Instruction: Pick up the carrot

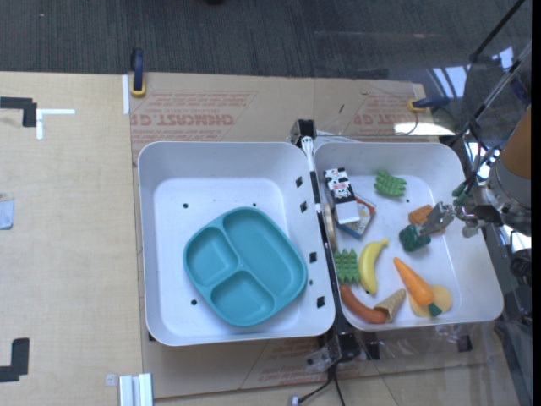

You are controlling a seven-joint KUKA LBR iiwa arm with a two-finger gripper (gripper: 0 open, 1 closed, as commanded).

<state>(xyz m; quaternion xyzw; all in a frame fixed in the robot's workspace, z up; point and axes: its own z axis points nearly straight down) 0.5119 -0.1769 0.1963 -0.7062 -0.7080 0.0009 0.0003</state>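
Dark grey carpet runs across the top of the view; below it a pale wooden bench (68, 227) carries a brown cardboard sheet (220, 108) with two shallow white bins on it, side by side. Left bin (161, 252) holds a teal divided plate (245, 265) with three compartments, lying at a slant. Right bin (473, 294) holds the toy food. Carrot (412, 281): orange, tapered, lying diagonally in the lower right part of that bin, narrow tip toward upper left, thick end toward lower right where a small green stub sits. It rests against a yellow-orange rounded piece (433, 298), partly covered by it, kind unclear. Just left of the carrot, apart from it, a yellow banana (370, 265); below that a tan cone-shaped item (391, 304) touching a reddish sausage-like piece (362, 306). Green ridged piece (346, 266) near the dividing wall; another green leafy piece (390, 184) at upper middle; small black-and-white carton (339, 185) above a clear-wrapped packet (353, 216). Gripper (437, 219) enters from the right, well above the carrot and not touching it, its metal tip over a dark green item (414, 239) and beside a small orange object (419, 214). Whether it is open or closed cannot be made out; the tip is small and blurred. Arm body is cut off at the right edge.
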